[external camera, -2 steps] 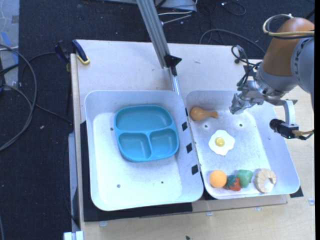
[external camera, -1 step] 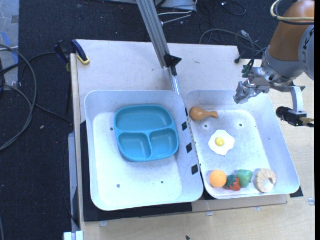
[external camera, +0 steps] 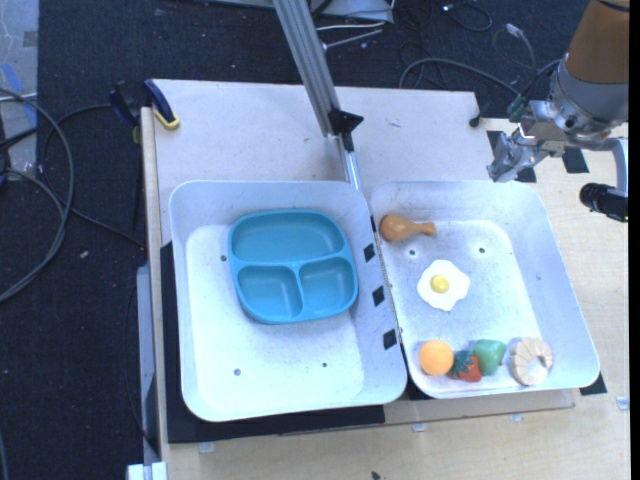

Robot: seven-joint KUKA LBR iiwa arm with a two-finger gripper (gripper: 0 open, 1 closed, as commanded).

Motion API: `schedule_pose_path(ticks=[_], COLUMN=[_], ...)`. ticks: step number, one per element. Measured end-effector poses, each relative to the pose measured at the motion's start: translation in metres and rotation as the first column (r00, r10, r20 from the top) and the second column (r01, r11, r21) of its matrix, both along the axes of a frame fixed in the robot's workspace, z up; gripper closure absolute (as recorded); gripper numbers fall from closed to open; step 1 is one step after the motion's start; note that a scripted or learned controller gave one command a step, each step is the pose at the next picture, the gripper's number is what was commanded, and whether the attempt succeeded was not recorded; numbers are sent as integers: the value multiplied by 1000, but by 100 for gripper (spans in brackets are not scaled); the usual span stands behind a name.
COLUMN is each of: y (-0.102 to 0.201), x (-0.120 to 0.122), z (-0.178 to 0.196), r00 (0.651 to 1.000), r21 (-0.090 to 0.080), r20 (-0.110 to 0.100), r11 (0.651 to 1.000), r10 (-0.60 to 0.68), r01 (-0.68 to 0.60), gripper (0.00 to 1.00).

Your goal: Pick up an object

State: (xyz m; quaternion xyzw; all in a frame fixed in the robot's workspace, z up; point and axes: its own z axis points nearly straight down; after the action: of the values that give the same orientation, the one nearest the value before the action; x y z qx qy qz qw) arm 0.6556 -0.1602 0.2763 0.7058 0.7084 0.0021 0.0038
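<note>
From the overhead camera, your end effector (external camera: 512,158) hangs above the right bin's (external camera: 560,268) far corner; you cannot tell how it is set. Candidates lie in that bin: drumstick (external camera: 405,229), fried egg (external camera: 442,286), and orange (external camera: 435,357) crowded against neighbours at the near wall. Choose the egg; it has open room all round.

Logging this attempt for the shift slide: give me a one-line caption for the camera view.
Gripper hovers beyond the right bin holding toy food; blue divided plate sits in the left bin.
</note>
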Motion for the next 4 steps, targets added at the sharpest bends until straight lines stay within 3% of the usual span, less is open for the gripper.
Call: schedule_pose_path(ticks=[2, 4], y=[111, 202], x=[-18, -49], z=[2, -24], r00=[1000, 1000], r21=[4, 3], r20=[-9, -11], r11=[1000, 1000], r10=[4, 4], r01=[-4, -3], gripper=[100, 100])
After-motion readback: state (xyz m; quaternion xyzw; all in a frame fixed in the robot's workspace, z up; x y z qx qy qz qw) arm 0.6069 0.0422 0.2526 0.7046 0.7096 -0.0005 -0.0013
